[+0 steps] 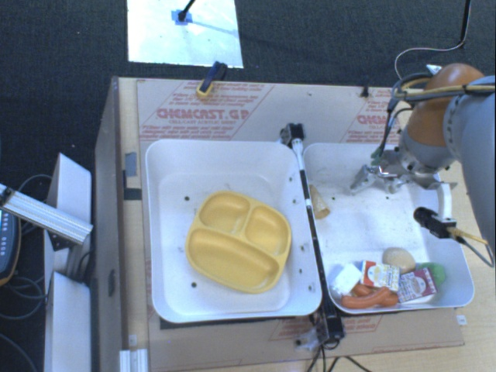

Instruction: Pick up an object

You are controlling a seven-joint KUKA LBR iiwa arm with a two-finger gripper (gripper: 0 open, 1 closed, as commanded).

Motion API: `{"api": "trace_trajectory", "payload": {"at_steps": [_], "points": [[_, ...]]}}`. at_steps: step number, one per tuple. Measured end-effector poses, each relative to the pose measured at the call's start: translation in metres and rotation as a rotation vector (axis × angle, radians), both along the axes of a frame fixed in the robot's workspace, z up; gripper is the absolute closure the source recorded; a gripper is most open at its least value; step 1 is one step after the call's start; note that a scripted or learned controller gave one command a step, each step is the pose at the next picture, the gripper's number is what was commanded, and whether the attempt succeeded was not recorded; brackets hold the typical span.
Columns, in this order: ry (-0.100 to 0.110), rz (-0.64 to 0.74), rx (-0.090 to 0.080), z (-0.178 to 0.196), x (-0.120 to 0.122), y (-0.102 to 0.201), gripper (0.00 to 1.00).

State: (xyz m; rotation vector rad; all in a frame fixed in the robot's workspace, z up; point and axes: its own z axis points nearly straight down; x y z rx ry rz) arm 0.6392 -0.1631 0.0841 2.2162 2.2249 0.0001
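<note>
My gripper point(377, 178) hangs low over the back part of the right bin point(364, 231), fingers spread open with nothing between them. Toy food is heaped in that bin's near right corner: a tan round piece point(399, 257), a red and white carton point(380, 273), a second small carton point(419, 285), a white block point(346, 276), orange sausages point(370, 298) and a green piece point(439, 270). A tan cone point(318, 202) lies against the bin's left wall. The gripper is well behind the heap and to the right of the cone, touching neither.
The left bin point(174, 208) holds a yellow divided plate point(239, 240). A black clamp bar point(308, 215) runs along the divide between the bins. The arm's cable and a black plug point(432, 222) hang over the right bin's right side.
</note>
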Motion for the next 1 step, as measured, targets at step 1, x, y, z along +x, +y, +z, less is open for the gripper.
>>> {"api": "trace_trajectory", "payload": {"at_steps": [1], "points": [[0.0, -0.002, 0.001, 0.0003, -0.0588, 0.0129, 0.0]]}}
